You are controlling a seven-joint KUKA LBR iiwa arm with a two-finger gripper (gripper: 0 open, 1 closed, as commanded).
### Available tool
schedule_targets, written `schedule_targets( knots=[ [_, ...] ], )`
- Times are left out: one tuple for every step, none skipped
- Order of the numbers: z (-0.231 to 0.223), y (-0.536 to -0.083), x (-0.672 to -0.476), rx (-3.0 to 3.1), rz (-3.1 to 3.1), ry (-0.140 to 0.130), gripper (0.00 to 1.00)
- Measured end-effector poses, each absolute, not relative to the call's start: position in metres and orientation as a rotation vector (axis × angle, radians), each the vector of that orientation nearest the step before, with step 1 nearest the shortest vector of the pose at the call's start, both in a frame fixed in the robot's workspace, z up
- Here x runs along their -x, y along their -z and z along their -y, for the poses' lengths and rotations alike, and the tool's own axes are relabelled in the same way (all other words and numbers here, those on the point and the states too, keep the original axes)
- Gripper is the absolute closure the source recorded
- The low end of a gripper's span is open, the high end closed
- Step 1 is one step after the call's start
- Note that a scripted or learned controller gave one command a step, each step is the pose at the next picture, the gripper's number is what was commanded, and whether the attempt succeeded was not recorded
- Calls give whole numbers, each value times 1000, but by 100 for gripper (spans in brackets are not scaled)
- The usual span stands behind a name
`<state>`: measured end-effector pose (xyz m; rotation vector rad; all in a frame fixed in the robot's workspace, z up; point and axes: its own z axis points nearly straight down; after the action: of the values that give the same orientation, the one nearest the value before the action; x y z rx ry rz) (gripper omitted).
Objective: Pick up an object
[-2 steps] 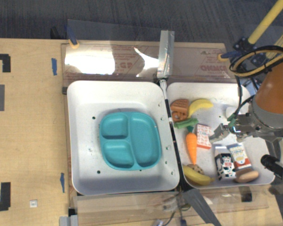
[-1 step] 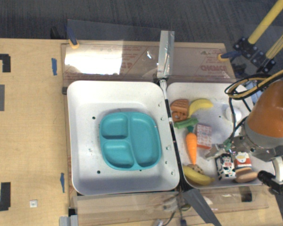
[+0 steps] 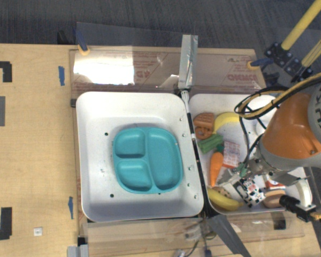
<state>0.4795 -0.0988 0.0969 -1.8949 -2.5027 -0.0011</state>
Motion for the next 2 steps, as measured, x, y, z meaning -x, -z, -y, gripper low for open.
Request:
schedule_targets(
  knots=[
    [109,-88,-552,1992,2438,6,0],
    [109,-99,-553,1994,2441,10,100]
  ],
)
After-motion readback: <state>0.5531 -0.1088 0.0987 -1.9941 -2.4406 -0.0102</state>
